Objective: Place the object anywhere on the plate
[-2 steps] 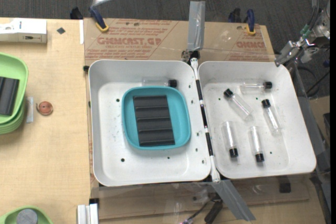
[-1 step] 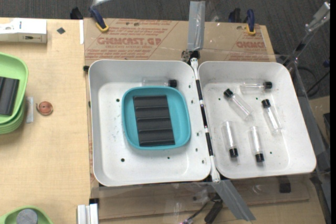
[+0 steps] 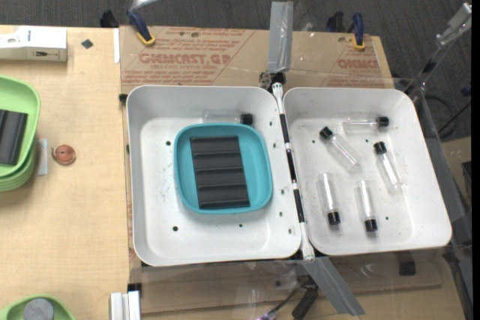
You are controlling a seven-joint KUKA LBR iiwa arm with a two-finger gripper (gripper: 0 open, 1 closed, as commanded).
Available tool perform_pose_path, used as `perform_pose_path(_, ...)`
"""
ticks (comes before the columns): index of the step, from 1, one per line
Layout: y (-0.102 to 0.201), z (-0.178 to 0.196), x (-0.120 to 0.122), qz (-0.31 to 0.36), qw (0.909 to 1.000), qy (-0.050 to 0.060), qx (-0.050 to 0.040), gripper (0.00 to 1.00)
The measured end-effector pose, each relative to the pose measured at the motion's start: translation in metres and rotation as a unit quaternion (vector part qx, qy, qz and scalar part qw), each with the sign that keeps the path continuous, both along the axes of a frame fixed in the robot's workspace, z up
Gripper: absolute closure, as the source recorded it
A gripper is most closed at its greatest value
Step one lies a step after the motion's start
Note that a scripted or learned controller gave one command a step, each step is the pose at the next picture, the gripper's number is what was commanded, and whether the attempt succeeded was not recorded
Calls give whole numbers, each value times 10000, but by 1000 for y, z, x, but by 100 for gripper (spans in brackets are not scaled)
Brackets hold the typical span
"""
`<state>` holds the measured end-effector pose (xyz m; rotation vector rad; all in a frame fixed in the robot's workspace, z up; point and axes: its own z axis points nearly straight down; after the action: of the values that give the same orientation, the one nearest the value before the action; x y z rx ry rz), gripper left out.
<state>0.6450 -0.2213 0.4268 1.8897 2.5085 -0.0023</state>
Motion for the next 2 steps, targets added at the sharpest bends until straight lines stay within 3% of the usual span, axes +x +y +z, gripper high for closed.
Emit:
perform_pose_path(1, 0, 0, 0, 0, 10000, 0, 0, 0)
perform_pose_path(2, 0, -220, -10, -136, 9999, 3, 5, 0)
